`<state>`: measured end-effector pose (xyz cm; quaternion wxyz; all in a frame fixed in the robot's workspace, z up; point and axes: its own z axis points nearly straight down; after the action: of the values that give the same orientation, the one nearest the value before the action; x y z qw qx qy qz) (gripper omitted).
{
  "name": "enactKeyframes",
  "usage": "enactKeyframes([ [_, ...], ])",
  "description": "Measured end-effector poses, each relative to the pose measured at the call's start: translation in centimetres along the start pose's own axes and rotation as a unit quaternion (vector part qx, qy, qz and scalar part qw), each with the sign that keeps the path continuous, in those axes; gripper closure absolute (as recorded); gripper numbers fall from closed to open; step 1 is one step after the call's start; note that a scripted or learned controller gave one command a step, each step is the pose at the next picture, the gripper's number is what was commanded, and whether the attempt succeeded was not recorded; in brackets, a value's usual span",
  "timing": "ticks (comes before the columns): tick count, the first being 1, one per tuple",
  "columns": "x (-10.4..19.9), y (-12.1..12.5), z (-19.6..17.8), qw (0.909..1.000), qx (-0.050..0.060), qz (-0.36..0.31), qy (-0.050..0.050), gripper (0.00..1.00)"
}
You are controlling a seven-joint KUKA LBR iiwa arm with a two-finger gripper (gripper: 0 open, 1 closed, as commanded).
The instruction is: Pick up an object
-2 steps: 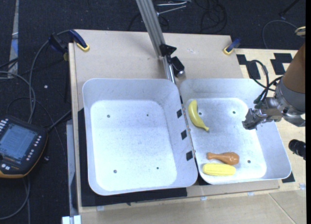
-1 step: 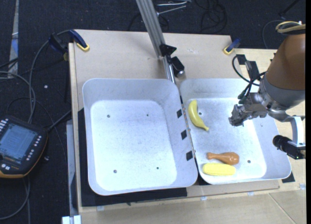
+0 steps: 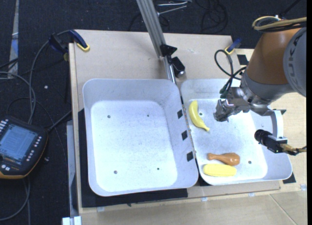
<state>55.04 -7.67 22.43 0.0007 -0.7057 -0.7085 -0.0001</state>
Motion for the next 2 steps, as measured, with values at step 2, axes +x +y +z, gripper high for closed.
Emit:
enactKeyframes([
  [2,9.3,4.1,-0.1,1.0,0.0,0.0,0.0,1.0],
])
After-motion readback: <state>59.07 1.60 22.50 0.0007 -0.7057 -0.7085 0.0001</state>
